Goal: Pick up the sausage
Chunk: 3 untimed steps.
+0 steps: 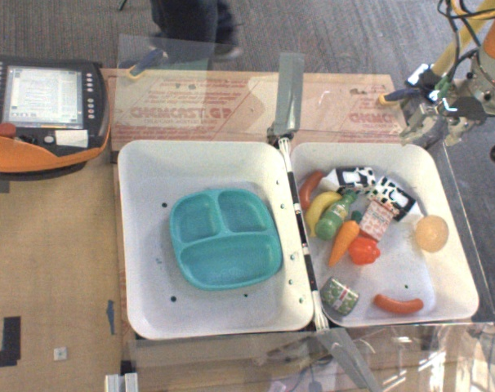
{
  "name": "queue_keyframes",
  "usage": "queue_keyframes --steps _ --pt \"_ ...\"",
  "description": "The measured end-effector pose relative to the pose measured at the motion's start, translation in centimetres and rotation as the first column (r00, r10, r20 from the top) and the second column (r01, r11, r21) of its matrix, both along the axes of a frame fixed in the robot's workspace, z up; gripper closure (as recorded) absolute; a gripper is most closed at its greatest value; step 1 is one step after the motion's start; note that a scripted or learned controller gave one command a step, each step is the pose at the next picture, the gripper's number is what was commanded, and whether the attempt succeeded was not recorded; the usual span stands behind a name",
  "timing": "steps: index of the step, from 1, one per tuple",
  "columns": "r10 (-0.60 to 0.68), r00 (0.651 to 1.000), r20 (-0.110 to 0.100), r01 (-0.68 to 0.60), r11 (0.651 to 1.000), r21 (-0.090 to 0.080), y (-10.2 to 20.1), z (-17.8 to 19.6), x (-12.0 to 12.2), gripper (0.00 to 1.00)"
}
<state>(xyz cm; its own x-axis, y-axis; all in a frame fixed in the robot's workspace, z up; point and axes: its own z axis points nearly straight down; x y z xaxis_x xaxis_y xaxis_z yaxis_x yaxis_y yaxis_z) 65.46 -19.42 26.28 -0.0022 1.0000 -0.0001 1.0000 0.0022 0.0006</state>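
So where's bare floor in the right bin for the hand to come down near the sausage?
Bare floor lies between the sausage and the orange ball, and between the sausage and the green can. The upper left is crowded: carrot, banana, cartons. The hand is outside the right bin.

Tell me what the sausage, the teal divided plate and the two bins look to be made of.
Sausage: probably smooth moulded plastic toy food, uniform red-orange with a faint sheen. Teal divided plate: likely matte plastic, one even colour with rounded moulded dividers. Left bin and right bin: apparently white plastic, thin rounded rims; the exact material is uncertain.
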Motion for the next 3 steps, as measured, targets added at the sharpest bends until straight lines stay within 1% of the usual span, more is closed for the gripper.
queue_keyframes --steps 1,2,3 --pt "0.036 0.999 -0.003 -0.036 0.999 0.007 -2.4 -13.6 -4.2 0.00" --pt "0.141 0.990 0.003 -0.141 0.990 0.003 -0.6 -17.6 -15.2 0.00" --pt "0.275 0.961 0.010 -0.275 0.961 0.004 -1.3 -17.5 -17.0 0.00"
